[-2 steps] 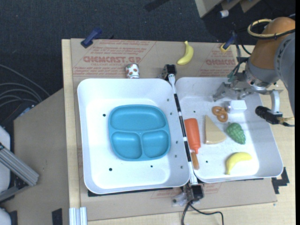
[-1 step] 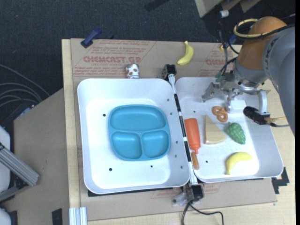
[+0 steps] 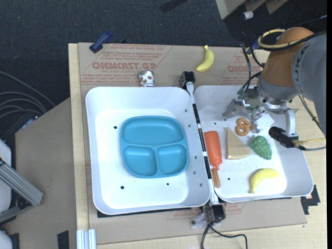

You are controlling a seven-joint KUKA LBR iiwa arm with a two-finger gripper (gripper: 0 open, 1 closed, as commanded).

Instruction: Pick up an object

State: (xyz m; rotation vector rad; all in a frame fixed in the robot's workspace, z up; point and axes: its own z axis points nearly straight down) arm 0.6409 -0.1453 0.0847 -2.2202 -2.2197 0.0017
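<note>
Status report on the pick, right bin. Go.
Tool low over the right bin, above the pretzel. Nothing seen in its grasp. Sandwich wedge and green piece crowd close beside the pretzel.

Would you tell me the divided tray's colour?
Light blue; the divided tray shows in the camera view.

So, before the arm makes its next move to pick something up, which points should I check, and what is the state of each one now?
1. Gripper is over the right bin: ok.
2. Target nearby: pretzel lies just below the gripper: ok.
3. Something held between the fingers: cannot tell.
4. Space around the pretzel: the sandwich slice and the green piece lie close: not ok.
5. Other candidates free to grasp: carrot and yellow banana lie apart from the arm: ok.
6. Blue tray in the left bin is out of the way: ok.
</note>
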